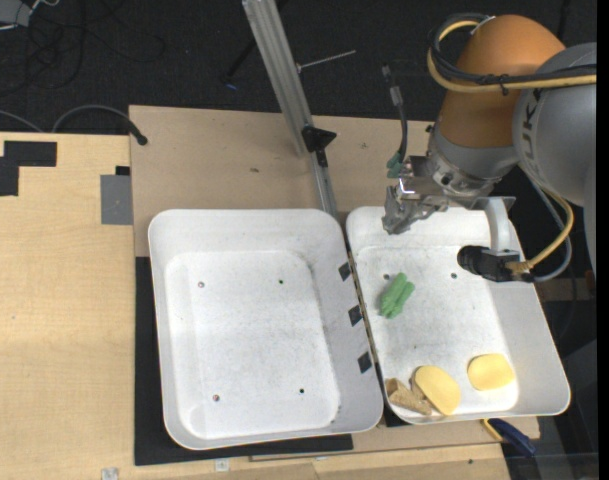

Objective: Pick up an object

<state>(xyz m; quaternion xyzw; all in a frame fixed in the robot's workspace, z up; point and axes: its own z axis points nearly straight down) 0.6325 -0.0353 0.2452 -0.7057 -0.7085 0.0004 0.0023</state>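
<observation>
the grey arm with its orange band reaches in from the upper right, placing the metal two-finger gripper over the far rim of the right shallow white bin. whether it is open or closed cannot be told, and nothing shows in its grasp. the small green crumpled object lies just below it in frame, likely the target, while two yellow rounded pieces and a tan scrap sit at the bin's lower edge. the left white bin likely waits for drop-offs.

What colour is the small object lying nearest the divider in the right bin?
Green. The small object shows plainly in the camera view, apart from the yellow pieces.
</observation>
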